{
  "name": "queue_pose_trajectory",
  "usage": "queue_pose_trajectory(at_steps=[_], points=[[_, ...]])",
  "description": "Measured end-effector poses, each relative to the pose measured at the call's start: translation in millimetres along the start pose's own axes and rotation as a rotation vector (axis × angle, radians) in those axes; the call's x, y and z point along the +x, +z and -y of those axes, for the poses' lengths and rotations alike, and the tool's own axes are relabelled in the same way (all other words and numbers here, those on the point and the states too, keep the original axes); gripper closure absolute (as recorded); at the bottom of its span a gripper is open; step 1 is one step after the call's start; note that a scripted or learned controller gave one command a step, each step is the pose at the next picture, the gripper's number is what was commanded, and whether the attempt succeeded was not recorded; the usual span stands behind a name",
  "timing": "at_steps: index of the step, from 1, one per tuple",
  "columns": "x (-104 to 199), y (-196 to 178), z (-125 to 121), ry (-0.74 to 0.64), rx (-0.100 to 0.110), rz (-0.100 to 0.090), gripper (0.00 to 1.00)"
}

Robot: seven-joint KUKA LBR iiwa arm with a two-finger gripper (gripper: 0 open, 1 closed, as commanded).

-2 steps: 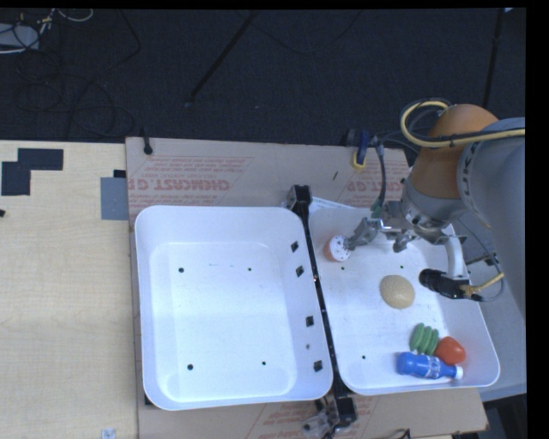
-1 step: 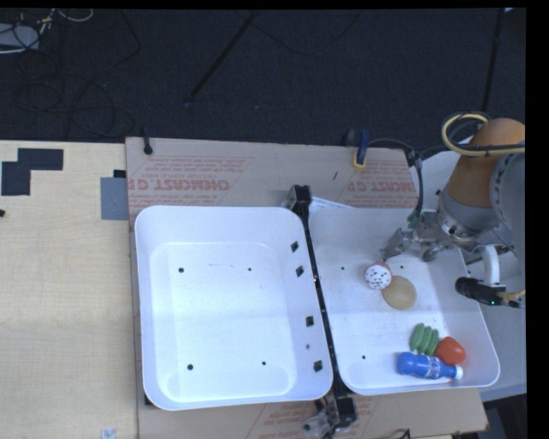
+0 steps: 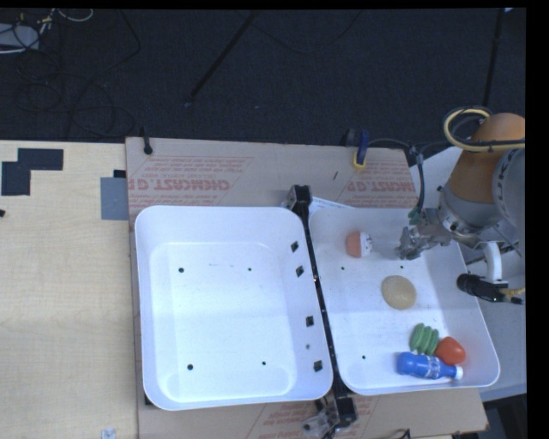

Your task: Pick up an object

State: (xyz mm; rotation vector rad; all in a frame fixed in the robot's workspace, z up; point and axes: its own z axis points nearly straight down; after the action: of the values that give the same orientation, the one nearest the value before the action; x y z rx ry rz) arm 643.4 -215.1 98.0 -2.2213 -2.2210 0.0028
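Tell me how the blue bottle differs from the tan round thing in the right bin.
The blue bottle is bright blue with a white cap end, while the tan disc is plain beige. The bottle is long and lies on its side near the bin's front edge; the disc is round and sits nearer the middle. The bottle has neighbours close by; the disc sits alone. Both lie in the right bin.

A robotics lab. Two white bins [image 3: 223,225] sit on a cardboard sheet [image 3: 257,176] over a bench [image 3: 60,300]. Loose cables [image 3: 51,17] trail across dark carpet [image 3: 300,77].
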Motion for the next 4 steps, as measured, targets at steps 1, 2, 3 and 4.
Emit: queue_pose_trajectory(at_steps=[1,2,3,4], points=[[0,0,0,-0.001,0.001,0.0,0.0],[-1,-10,0,-0.001,0.0,0.001,1.0],[0,-9,0,-0.002,0.001,0.001,0.0],[0,-9,0,-0.002,0.001,0.001,0.0]])
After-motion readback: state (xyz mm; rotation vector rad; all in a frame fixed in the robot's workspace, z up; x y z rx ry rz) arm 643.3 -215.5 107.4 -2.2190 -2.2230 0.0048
